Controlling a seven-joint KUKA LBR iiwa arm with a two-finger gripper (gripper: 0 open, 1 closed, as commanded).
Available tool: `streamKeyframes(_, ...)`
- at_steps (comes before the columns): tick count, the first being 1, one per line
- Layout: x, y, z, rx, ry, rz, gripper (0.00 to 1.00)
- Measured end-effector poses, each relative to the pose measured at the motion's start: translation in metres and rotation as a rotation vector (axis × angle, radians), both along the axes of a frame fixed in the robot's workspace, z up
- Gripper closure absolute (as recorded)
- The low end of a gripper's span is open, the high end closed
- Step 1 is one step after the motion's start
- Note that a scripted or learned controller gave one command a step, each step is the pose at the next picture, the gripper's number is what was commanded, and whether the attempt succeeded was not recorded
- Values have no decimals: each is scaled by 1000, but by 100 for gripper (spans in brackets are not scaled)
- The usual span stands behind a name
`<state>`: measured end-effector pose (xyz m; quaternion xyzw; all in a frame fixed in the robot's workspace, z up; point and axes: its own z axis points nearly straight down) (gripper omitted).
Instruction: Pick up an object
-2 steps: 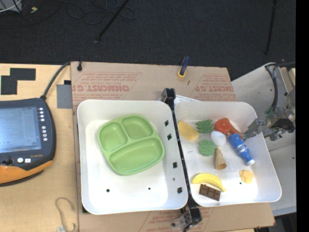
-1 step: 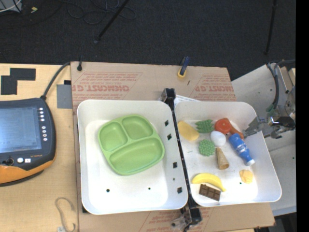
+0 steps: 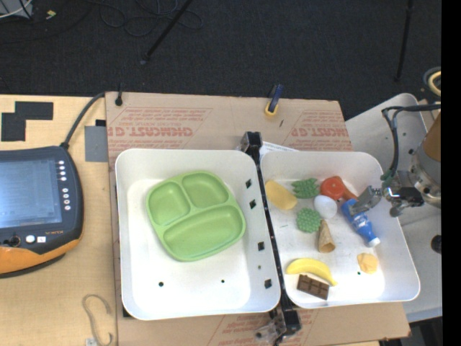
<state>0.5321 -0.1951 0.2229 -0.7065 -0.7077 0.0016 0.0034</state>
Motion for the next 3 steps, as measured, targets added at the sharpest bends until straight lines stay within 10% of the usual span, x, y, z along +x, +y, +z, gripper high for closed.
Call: streamKeyframes(3,11,-2,-130,1,-12,-2,0)
